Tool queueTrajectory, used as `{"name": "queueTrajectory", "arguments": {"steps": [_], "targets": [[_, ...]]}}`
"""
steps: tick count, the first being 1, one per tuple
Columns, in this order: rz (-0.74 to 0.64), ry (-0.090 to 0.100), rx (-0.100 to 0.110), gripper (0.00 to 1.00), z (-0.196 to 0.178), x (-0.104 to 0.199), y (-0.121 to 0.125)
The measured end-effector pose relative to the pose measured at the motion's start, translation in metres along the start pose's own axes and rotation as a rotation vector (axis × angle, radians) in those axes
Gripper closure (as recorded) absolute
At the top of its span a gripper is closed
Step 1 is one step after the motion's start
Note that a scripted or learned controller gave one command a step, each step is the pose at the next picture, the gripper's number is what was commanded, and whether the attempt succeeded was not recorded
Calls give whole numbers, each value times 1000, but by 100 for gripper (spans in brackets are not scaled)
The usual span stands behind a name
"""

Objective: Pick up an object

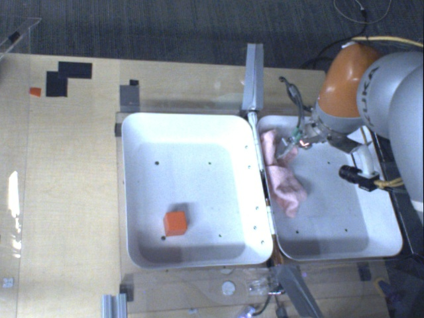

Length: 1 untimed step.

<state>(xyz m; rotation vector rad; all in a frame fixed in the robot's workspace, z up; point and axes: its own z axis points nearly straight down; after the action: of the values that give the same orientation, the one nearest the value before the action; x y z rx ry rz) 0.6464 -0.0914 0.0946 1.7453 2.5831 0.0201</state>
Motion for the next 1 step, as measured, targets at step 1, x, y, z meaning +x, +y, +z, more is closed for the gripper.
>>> {"name": "queueTrajectory", "arguments": {"steps": [1], "targets": [[-3,3,-4,100,-10,1,4]]}}
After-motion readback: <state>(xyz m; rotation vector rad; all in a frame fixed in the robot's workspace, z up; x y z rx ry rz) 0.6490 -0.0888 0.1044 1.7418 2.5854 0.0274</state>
